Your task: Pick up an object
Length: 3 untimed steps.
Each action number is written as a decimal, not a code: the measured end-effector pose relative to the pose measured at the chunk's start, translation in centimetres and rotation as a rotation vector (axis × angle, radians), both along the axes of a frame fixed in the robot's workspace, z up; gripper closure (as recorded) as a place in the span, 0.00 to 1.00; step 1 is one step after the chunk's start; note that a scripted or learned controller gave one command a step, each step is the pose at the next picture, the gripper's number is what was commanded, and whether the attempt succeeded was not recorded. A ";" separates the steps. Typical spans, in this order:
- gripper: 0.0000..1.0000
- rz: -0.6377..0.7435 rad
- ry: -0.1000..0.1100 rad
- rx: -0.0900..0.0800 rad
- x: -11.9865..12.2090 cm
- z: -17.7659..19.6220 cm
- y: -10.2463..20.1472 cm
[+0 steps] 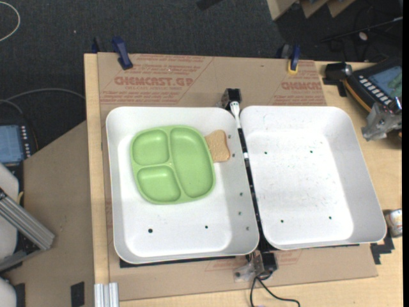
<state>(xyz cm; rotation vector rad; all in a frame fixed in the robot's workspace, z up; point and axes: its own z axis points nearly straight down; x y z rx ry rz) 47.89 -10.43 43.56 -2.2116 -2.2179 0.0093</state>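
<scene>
A light green divided plate [171, 164] with three compartments lies in the left white bin [172, 238], toward its upper middle. A tan, sponge-like flat piece [218, 146] rests against the plate's right rim, near the bin's right wall. The right white bin [307, 178] sits beside it.
Both bins rest on a cardboard-covered bench [160, 78] held by blue clamps [121, 53] at the back edge. Grey and dark equipment [377, 101] stands at the right edge of the bench. Cables trail below the bins at the front [262, 277].
</scene>
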 end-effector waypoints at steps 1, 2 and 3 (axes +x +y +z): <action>1.00 -0.002 0.000 0.000 0.0 -10.1 2.4; 1.00 -0.005 -0.023 -0.006 1.2 -1.0 -0.6; 1.00 -0.002 0.000 0.000 -0.1 -10.8 2.2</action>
